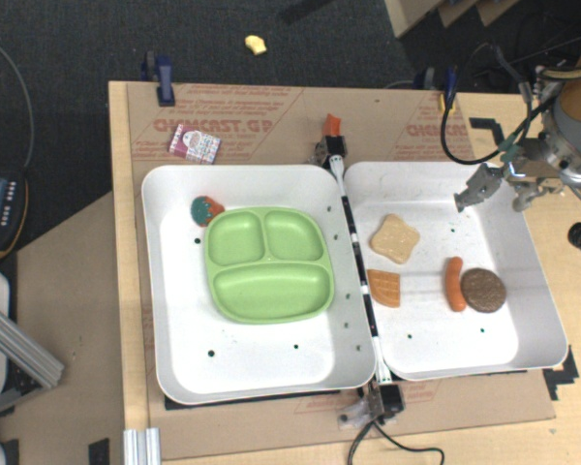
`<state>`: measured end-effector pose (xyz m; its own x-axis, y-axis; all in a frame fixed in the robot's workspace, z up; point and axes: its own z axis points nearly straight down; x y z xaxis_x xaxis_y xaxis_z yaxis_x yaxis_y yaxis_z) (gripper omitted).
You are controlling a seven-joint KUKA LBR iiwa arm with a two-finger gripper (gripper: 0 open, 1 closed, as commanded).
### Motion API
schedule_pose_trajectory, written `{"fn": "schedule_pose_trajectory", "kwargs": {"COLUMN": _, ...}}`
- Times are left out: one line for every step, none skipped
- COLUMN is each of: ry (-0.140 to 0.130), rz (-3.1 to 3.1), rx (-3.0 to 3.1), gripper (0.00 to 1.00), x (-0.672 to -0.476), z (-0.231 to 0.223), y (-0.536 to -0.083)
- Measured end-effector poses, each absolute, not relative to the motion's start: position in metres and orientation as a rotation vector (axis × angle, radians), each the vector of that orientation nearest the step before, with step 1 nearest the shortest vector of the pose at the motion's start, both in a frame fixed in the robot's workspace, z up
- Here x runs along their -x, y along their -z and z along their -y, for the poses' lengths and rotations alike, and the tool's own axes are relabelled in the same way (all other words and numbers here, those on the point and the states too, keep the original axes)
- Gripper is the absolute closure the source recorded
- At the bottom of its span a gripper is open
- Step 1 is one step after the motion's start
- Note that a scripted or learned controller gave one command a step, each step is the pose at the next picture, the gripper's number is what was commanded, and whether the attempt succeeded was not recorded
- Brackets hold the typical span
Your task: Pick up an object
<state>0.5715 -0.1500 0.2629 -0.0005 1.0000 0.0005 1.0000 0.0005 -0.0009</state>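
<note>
We located the gripper (492, 187) above the far right corner of the right bin (523, 356), with its fingers (470, 194) spread apart and holding nothing. We judged the pick to turn on one relation: every candidate object lay below and to the left of the fingers in the camera view, toward the near side of the bin. The sausage (454, 284) lay nearest, its long axis running roughly near-to-far, with the brown disc (483, 290) touching its right side. The bread slice (395, 238) lay further left of the fingers, and the orange wafer (383, 288) sat beyond it, just beside the divider (353, 250) between the bins. The bin floor was flat, white and smooth, with open room around the bread slice. In the left bin (174, 356) rested a green sectioned tray (268, 264) and a small round piece (207, 210). The desk (136, 260) carried both bins.
</note>
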Motion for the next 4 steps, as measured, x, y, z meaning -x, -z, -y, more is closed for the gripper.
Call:
{"fn": "schedule_pose_trajectory", "kwargs": {"ry": -0.012, "rz": 2.209, "rx": 2.219, "gripper": 0.0, "x": -0.545, "z": 0.184, "y": -0.15}}
{"fn": "schedule_pose_trajectory", "kwargs": {"ry": 0.002, "rz": 2.226, "rx": 2.226, "gripper": 0.0, "x": -0.55, "z": 0.19, "y": -0.084}}
{"fn": "schedule_pose_trajectory", "kwargs": {"ry": 0.007, "rz": 2.229, "rx": 2.229, "gripper": 1.0, "x": -0.552, "z": 0.19, "y": -0.098}}
{"fn": "schedule_pose_trajectory", "kwargs": {"ry": 0.007, "rz": 2.234, "rx": 2.216, "gripper": 1.0, "x": -0.621, "z": 0.125, "y": -0.085}}
